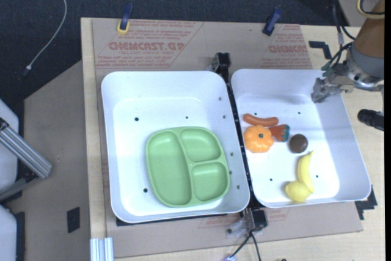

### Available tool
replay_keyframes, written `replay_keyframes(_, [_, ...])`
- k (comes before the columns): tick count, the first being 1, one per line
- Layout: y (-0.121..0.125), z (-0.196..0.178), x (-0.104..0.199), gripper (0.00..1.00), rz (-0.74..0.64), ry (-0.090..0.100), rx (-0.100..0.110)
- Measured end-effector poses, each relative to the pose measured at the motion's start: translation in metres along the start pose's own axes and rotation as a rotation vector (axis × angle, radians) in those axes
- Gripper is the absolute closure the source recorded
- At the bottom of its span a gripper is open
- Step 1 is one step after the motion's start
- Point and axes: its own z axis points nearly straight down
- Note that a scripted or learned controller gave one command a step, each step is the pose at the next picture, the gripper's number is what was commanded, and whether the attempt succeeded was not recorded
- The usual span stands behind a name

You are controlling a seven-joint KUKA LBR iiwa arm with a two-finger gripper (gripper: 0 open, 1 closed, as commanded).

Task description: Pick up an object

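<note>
**Bench contents, overhead slant view**

Left bin [116, 95]: one green divided plate [186, 165], three compartments, lying flat near the front.

Right bin [351, 131]: one orange pumpkin [258, 139] by the dividing wall; one sausage [261, 121] just behind it; one small red piece [281, 132] touching the pumpkin's right side, possibly a strawberry, too blurred to name; one brown ball [298, 143] near it; one banana [305, 171]; one lemon [297, 191] touching the banana's lower end.

My gripper [322, 92]: over the right bin's back right corner, well apart from the food.

Green divided plate [186, 166] in left white bin [116, 131]; blue clamps [272, 21] on cardboard [183, 49].
</note>
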Motion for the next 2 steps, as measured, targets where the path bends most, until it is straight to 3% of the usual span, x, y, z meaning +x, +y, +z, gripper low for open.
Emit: replay_keyframes(2, [0.014,-0.109,0.003,1.0,-0.001,-0.001,-0.003])
